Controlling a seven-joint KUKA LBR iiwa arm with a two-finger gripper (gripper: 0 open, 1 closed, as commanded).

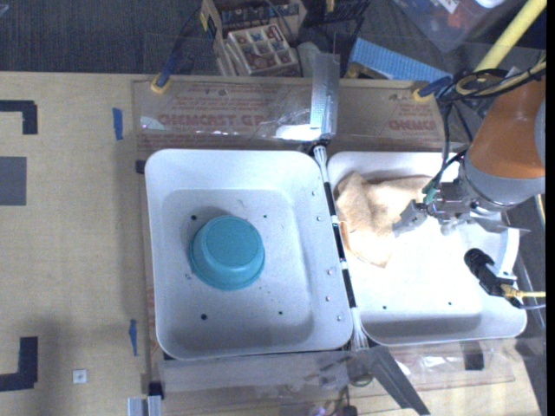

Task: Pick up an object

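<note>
- Cloth (375, 215): tan, soft and crumpled, lying in the right-hand bin (434, 315) against its left wall, near the divider between the two bins; the likeliest thing to be picked, being nearest the tool
- Gripper (409, 221): at the end of the grey arm (512, 146) with the orange band, reaching in from the right; its tip sits at the right edge of the cloth, touching it or just above it, which one cannot be told from this slant
- Gripper state: cannot tell whether wide or narrow; the end shows as one grey shape and nothing can be seen held in it
- Bowl (227, 250): teal, upside down, in the middle of the left-hand bin (173, 180), well apart from the arm
- Step in hand, as judged: closing on the cloth
- To do it well: come straight down on a raised fold, not the flat edge; press in enough to gather fabric; close fully; lift slowly, clear of the bin wall, as loose cloth slips easily
- Risk: pinching too thin a layer, so it drops
</note>
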